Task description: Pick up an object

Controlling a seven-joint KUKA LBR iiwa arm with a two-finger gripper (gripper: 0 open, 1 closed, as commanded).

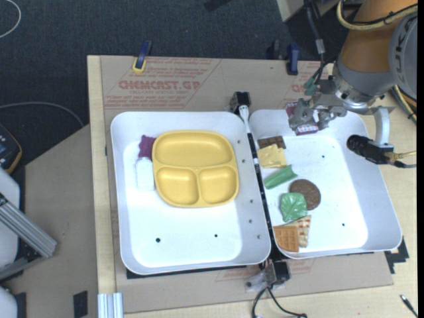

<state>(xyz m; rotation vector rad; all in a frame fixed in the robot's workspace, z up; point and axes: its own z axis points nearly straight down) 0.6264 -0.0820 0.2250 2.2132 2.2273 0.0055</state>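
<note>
Tool hovers over my right bin's far corner (grip state I cannot tell); green toy lies apart, beside brown disc.

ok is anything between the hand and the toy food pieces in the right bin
Nothing visible. The hand sits over the right white bin's far end; bare bin floor separates it from the nearest piece, the pale yellow cheese-like wedge.

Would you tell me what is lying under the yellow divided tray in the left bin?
A purple item and a white item stick out from beneath the yellow tray at its left edge. The tray covers the rest of them, so I cannot identify them.
</note>
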